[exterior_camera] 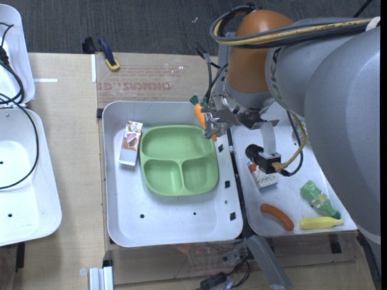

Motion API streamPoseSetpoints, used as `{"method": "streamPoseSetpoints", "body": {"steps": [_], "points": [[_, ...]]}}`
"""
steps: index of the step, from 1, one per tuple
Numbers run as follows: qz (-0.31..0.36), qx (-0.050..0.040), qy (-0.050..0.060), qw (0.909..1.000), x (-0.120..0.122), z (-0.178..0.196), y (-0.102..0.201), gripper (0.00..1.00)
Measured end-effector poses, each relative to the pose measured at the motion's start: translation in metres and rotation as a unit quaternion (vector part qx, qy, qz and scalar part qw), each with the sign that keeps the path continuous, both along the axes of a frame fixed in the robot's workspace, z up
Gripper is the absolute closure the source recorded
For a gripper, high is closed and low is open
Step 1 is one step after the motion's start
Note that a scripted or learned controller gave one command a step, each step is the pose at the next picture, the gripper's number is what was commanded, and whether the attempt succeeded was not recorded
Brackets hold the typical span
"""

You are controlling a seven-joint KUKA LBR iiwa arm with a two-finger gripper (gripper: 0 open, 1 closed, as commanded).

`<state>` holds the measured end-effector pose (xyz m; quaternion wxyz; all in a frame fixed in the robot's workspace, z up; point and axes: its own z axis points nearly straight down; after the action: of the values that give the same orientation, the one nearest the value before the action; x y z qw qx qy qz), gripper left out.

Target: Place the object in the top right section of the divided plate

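Divided plate smooth matt green plastic; bins glossy white plastic; bench matt wood.

The grey arm reaches in from the right side of the scene, its thick upper link filling the right edge and running leftward toward the middle. Above the wrist sits the rounded orange band, with yellow and black cables looping over it and along the top of the link. Below the band the wrist points down and a little to the left, with thin wires trailing beside it. The gripper hangs at the wrist's lower left end, low over the scene; it is small and partly hidden, so how its tips stand cannot be made out.
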<state>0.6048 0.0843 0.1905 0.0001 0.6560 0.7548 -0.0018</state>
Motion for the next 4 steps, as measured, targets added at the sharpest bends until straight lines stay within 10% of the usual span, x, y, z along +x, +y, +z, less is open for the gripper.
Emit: {"method": "streamPoseSetpoints", "body": {"steps": [2,3,4], "points": [[-0.039,-0.0005,0.002,0.9992,-0.077,-0.014,0.121,1.00],[-0.060,-0.0004,0.001,0.9982,-0.065,-0.054,0.048,1.00],[-0.058,-0.0013,-0.005,0.9983,-0.085,-0.095,0.099,1.00]]}}
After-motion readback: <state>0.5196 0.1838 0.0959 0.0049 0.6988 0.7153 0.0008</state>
